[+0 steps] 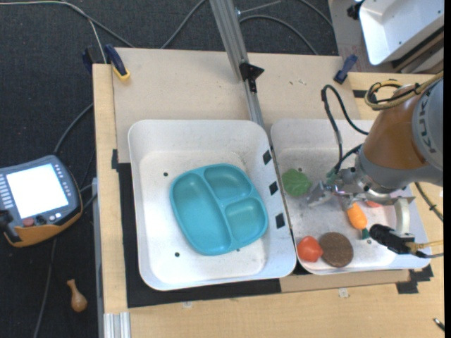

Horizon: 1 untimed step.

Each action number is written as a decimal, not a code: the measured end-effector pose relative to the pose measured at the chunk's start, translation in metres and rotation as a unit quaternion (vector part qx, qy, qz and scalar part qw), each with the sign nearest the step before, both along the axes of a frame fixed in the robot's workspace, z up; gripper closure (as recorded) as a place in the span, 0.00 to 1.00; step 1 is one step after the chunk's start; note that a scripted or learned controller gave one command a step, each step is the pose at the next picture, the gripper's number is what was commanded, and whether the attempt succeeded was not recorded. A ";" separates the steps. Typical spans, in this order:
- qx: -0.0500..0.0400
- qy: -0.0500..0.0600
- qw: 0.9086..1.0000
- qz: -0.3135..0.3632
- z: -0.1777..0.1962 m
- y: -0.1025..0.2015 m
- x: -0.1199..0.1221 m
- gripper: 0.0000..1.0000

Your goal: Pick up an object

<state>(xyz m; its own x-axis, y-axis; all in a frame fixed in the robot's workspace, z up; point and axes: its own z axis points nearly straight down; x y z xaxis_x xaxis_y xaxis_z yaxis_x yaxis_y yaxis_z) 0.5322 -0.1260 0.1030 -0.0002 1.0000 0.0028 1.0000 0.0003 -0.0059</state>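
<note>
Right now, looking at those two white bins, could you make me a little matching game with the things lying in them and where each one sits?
Things:
1. blue divided plate
2. green leafy piece
3. red tomato-like piece
4. orange carrot-like piece

Places:
A. right bin, near its front rim, beside the brown round piece
B. middle of the left bin
C. right bin, close to the wall shared with the left bin
D. right bin, just under the gripper

Pairs: 1-B, 2-C, 3-A, 4-D
</note>
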 end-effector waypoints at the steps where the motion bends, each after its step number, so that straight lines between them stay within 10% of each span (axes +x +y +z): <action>1: -0.001 -0.005 1.000 0.000 -0.016 0.000 0.002 0.00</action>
<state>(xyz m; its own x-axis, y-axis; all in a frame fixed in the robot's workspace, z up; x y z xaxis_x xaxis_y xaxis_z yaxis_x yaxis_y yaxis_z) 0.5342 -0.1260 0.0871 -0.0003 1.0000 0.0001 1.0000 0.0003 0.0035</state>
